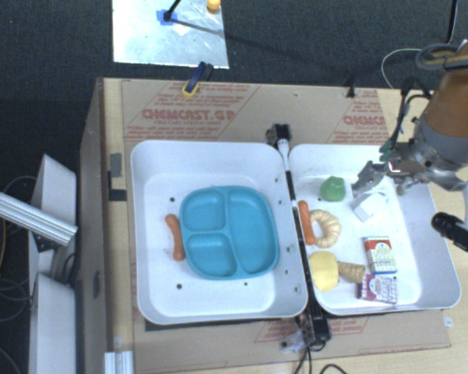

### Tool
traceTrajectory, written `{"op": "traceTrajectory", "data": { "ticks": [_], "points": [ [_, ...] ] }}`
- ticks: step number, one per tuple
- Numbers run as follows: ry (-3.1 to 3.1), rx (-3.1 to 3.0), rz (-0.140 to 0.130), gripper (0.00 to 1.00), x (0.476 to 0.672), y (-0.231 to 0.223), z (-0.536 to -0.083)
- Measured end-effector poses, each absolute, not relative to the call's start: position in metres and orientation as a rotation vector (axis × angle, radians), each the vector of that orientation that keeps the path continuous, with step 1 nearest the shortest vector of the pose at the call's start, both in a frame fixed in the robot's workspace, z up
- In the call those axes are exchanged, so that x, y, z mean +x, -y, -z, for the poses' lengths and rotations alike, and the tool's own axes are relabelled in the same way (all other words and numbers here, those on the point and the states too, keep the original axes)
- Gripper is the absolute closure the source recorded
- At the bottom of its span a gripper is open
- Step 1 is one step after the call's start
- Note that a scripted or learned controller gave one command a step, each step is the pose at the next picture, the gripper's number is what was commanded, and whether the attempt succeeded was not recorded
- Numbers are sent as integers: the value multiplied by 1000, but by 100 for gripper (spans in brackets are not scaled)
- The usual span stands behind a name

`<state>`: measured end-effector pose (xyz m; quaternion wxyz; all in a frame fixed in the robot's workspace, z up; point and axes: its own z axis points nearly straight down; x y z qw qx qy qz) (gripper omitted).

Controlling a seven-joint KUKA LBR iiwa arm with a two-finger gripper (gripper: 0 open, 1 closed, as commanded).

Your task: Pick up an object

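My gripper [367,192] hangs over the upper right part of the right bin [420,209], just right of a green rounded object [333,187], with nothing visibly held. Below it lie a tan ring-shaped pastry [325,227], an orange carrot-like stick [304,220] by the bin's left wall, a yellow lemon-like object [323,269], a tan cone [351,270] and two small printed boxes [380,254] [378,288].
The left bin [152,201] holds a blue divided plate [227,231] and an orange sausage [175,236] to its left. The two bins meet at a black divider [290,209]. The arm's orange band [455,104] rises at the right. Cardboard [218,111] lies behind the bins.
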<state>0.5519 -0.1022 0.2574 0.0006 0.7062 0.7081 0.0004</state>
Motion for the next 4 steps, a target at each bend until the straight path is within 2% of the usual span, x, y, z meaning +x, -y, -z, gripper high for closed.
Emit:
{"op": "traceTrajectory", "data": {
  "ticks": [1,2,3,4],
  "points": [
    [-2226,2221,3,0,592,88,-107],
    [-2215,2208,-21,0,582,131,-93],
    [-2216,2207,-21,0,650,89,-91],
    [-2219,2204,-25,100,652,88,-104]
  ]
}}
